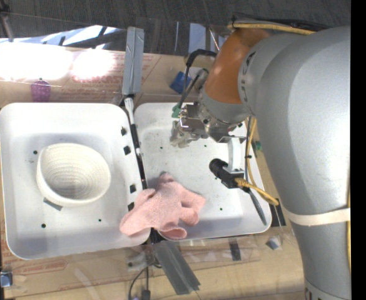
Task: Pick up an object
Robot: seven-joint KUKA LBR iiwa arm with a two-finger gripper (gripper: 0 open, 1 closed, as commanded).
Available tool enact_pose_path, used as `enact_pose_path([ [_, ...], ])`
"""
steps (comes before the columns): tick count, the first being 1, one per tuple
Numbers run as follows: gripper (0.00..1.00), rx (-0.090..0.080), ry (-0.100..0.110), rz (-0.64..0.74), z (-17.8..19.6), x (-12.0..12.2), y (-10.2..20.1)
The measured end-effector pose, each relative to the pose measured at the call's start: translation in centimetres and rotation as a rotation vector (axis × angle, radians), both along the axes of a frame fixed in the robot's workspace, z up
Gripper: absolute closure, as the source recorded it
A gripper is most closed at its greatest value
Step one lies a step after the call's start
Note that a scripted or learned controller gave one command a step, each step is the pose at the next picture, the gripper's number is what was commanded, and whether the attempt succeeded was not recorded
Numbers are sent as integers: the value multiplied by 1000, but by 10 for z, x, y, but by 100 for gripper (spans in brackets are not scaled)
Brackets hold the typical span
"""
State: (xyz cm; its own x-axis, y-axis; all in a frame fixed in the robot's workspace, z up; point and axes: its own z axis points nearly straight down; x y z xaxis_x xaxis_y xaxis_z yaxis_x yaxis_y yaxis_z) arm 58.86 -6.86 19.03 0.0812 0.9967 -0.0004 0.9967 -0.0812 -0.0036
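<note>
A crumpled pink cloth (164, 208) lies at the front left of the right bin (154, 127), draped partly over the bin's front rim. A white ribbed bowl (73, 172) sits in the left bin (20, 124). My gripper (183, 130) hangs over the back of the right bin, well behind the cloth and apart from it. I see nothing between its fingers. The big grey arm covers the right side of that bin.
A divider strip with black clips (134, 155) runs between the two bins. A small purple object (40, 91) and a blue item (180, 82) lie on the bench behind the bins. Bare bin floor shows between gripper and cloth.
</note>
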Motion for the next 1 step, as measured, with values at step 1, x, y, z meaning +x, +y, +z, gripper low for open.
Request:
enact_pose_path([
  [1,0,0,1,0,0,0,0],
])
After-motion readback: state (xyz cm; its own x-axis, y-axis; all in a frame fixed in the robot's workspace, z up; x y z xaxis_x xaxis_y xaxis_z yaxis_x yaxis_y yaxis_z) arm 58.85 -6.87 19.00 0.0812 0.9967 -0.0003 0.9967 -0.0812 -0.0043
